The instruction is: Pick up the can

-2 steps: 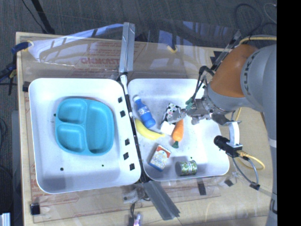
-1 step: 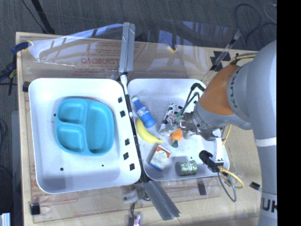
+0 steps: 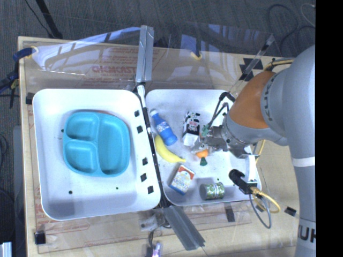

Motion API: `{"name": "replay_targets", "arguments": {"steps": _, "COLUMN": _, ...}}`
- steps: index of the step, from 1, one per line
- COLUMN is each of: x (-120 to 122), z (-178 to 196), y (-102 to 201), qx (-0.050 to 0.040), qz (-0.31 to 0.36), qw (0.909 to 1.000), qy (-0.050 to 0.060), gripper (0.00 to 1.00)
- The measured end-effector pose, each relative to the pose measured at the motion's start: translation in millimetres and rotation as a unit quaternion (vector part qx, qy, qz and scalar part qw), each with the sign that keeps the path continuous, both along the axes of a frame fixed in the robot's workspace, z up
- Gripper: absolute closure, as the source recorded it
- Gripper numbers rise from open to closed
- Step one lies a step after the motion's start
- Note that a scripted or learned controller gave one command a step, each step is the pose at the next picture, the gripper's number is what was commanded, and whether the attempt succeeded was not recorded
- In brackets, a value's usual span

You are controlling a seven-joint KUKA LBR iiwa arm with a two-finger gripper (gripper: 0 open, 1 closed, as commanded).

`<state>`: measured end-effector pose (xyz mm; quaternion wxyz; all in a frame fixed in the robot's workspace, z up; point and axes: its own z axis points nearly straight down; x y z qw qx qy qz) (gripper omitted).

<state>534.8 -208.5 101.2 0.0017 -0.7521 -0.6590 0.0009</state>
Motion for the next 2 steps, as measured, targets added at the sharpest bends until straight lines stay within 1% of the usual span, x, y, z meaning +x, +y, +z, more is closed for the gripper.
{"name": "replay_targets", "arguments": {"steps": 1, "x": -8, "z": 80, "y": 19, "qx": -0.0008, "qz": -0.059, "qw": 0.9983, "qy": -0.001, "gripper": 1.00}}
{"name": "replay_targets", "arguments": {"steps": 2, "x": 63, "z": 108, "y": 51, "qx": -0.0004, "qz": -0.018, "qw": 0.9998, "qy": 0.000, "gripper": 1.00}}
